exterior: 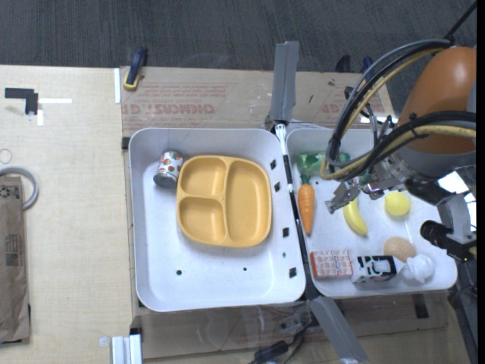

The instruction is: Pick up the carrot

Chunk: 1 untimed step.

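End effector (pixel 342 196) over the right bin (pixel 447 283), reaching in from the view's right beneath looped cables (pixel 356 112); whether it is wide or narrow cannot be told at this slant, and nothing is seen held in it. The carrot (pixel 305 207) lies just to its left in the view, apart from it, flat on the bin floor hard against the bin's left wall. The carrot's long axis runs up and down the view, roughly parallel to that wall, with its green top (pixel 309 163) toward the far edge and its tip toward the near edge. A banana (pixel 355 217) lies just right of the carrot, beneath the end effector; a lemon (pixel 397 203) sits further right. A red box (pixel 330 264) lies near the carrot's tip. Judged from this layout, the move needed is a short shift left and a descent. Room is tight on the wall side and only a little freer on the banana side; a grip across the carrot's width would have to fit between the two. The left bin (pixel 151 279) holds a yellow tray (pixel 224 200) and a can (pixel 167 167), well clear of the path.
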{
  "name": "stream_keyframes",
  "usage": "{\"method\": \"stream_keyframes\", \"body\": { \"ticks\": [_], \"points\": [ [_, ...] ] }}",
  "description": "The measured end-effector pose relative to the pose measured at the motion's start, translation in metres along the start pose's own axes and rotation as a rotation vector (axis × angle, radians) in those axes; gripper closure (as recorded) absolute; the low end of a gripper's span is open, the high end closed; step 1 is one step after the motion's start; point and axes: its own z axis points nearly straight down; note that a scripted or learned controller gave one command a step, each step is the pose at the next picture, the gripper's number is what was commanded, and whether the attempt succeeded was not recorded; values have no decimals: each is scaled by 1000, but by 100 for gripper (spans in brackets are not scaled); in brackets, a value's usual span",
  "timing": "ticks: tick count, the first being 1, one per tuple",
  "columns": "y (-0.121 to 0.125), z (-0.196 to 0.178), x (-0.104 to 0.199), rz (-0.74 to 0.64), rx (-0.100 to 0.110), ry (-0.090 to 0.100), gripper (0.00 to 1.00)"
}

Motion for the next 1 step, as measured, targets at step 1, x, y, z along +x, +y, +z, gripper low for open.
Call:
{"method": "stream_keyframes", "body": {
  "ticks": [1],
  "points": [
    [-25, 51, 36, 29, 3, 1, 0]
  ]
}}
